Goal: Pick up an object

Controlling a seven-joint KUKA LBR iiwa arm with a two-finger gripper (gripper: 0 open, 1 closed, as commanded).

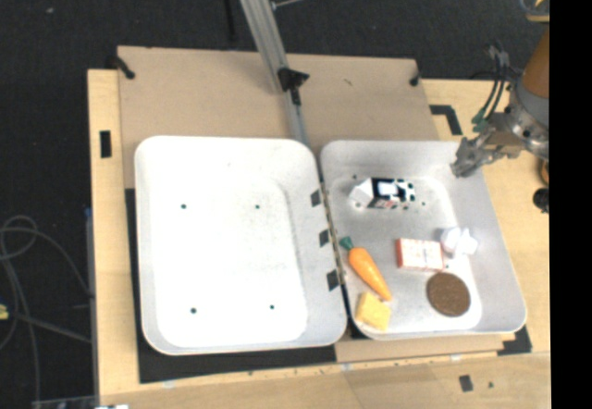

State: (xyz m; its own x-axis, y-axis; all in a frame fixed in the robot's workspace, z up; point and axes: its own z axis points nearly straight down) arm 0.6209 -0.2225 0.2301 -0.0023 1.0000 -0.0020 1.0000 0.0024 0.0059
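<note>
The right bin [481,213] holds several small things. A white, black and blue item [384,192] lies near its back. An orange carrot [368,271] lies by the left wall, with a yellow block [373,312] just below it. A small orange-and-white box [421,254] sits mid-bin, a white cap-like piece [458,241] to its right, and a brown disc [449,294] in front. My gripper [472,157] hangs over the bin's back right corner, apart from all of them, with nothing seen in it.
The left bin [157,213] sits beside the right one. A grey metal pole [264,28] slants in from the top to the gap between the bins. Tan bench boards surround both bins.
</note>
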